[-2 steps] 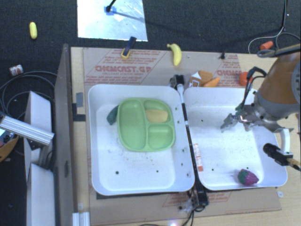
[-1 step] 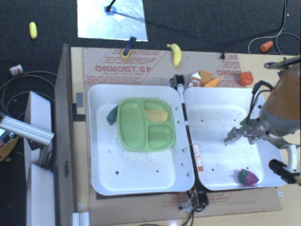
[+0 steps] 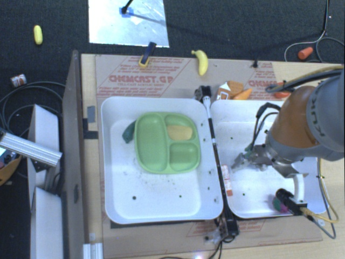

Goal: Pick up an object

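Note:
My gripper [image 3: 243, 159] hangs low over the left half of the right bin [image 3: 242, 128], pointing toward the divider between the bins. Nothing shows in it. A small green and magenta thing [image 3: 278, 202] lies near the right bin's front right corner, behind the wrist. In the left bin [image 3: 116, 144] a green divided plate [image 3: 161, 144] carries a yellow piece [image 3: 180, 131] in its upper right compartment. A dark green thing [image 3: 129, 131] lies against the plate's left edge.
The grey and orange arm [image 3: 302, 125] covers the right side of the right bin. A yellow banana [image 3: 201, 62] and orange pieces [image 3: 237, 92] lie on the board behind the bins. A small red and white label [image 3: 226, 179] lies by the divider.

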Motion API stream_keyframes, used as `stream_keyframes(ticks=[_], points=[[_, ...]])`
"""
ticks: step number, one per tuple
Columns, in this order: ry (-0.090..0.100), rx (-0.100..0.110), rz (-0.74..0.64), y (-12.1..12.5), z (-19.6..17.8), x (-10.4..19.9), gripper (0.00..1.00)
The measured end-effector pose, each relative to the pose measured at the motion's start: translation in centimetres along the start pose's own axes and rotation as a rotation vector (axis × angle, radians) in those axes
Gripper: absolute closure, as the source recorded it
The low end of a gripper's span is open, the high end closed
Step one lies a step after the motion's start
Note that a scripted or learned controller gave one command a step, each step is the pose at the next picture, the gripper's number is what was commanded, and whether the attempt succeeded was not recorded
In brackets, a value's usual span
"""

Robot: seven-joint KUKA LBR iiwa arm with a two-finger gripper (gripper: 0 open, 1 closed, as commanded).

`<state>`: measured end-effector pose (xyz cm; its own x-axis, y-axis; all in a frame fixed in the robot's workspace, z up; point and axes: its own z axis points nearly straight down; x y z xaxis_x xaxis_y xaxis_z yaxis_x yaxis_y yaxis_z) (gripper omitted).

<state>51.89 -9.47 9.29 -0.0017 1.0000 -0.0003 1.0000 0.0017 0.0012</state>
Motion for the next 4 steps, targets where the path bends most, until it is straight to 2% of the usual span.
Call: stream_keyframes(ticks=[1, 2, 3, 4], points=[[-0.001, -0.017, -0.009, 10.1, -9.8, 3.2, 0.00], [-0.001, 0.001, 0.002, 8.8, -6.3, 0.2, 0.00], [-0.001, 0.002, 0.004, 7.7, -2.9, -3.4, 0.00], [0.001, 0.000, 0.001, 4.0, -7.1, -1.4, 0.00]])
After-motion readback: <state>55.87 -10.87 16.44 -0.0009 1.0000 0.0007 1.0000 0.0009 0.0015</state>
